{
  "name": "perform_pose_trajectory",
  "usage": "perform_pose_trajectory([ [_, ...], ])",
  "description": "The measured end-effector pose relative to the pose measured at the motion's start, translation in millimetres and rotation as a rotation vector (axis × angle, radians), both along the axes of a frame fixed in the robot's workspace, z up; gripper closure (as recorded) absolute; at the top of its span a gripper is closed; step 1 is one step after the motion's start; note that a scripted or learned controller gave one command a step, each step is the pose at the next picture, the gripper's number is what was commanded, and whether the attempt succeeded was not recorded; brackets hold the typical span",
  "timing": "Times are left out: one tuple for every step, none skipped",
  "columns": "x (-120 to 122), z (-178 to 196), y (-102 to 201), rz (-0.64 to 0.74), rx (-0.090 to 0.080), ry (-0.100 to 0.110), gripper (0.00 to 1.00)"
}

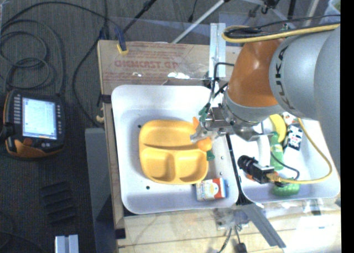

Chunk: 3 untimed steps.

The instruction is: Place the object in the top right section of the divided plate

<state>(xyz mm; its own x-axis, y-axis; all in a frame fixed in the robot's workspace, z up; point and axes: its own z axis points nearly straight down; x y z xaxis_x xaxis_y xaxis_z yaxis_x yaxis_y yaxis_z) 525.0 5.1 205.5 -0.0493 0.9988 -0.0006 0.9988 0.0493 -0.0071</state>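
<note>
The grey arm (293,75) with its orange band covered much of the right bin (316,160) and the bins' shared edge, so the gripper (206,131) showed mostly as a dark cluster at the right rim of the yellow divided plate (155,138). Whether it stood apart or closed could not be told. A small orange object (204,144), perhaps a carrot piece, sat right under it at that rim; in or on the plate was unclear. The plate lay mid-way in the left bin (126,135), with white floor showing to its left and below. A small carton (211,190) lay near the plate's lower right edge. A banana (279,126) and a green thing (285,189) lay in the right bin, partly hidden.
</note>
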Motion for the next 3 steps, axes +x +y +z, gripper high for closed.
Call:
perform_pose_trajectory([
  [-9, 8, 83, -0.014, -0.001, -0.001, 1.00],
  [-28, 90, 73, -0.156, -0.005, -0.003, 1.00],
  [-5, 84, 90, -0.186, -0.006, -0.003, 1.00],
])
